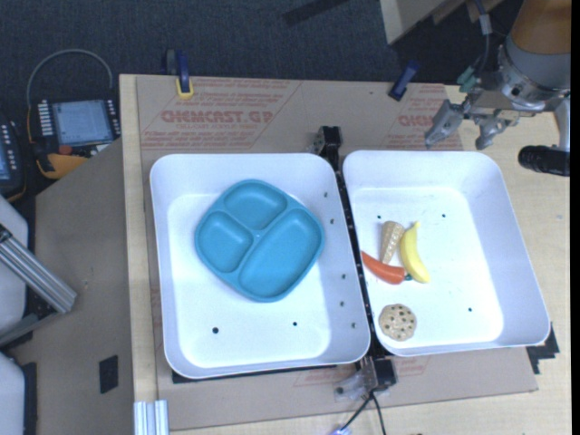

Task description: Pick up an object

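Nearest us, a cookie [397,321] sits in the right bin [471,324], just past it a red chili [383,269], banana [415,253] and cone [391,239] bunched together. Left bin [181,333] holds a blue divided plate [259,239]. Far back, the gripper [467,127] hangs over the bin's rear rim, fingers spread, nothing between them.

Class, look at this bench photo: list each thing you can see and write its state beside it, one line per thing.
gripper: open, holding nothing, above the right bin's far rim
blue divided plate: lying flat in the left bin, compartments bare
banana: lying in the right bin, beside the cone
ice cream cone: lying on its side
red pepper: lying flat, touching the banana
cookie: flat, apart from the others
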`<action>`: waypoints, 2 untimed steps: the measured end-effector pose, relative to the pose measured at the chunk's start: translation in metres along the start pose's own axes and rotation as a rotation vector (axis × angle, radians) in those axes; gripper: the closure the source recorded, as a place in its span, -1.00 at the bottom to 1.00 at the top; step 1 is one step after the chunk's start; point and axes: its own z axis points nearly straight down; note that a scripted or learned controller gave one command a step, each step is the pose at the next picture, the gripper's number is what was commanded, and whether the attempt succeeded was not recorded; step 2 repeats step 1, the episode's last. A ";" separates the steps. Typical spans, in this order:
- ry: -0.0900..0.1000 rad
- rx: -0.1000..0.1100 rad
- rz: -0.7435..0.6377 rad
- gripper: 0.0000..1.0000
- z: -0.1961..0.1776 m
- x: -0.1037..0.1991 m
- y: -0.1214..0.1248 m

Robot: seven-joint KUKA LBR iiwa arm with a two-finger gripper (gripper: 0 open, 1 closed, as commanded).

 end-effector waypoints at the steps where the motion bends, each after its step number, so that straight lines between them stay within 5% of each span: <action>1: -0.002 -0.014 -0.002 -1.00 -0.008 0.000 0.002; 2: -0.002 -0.014 -0.002 -1.00 -0.008 0.000 0.002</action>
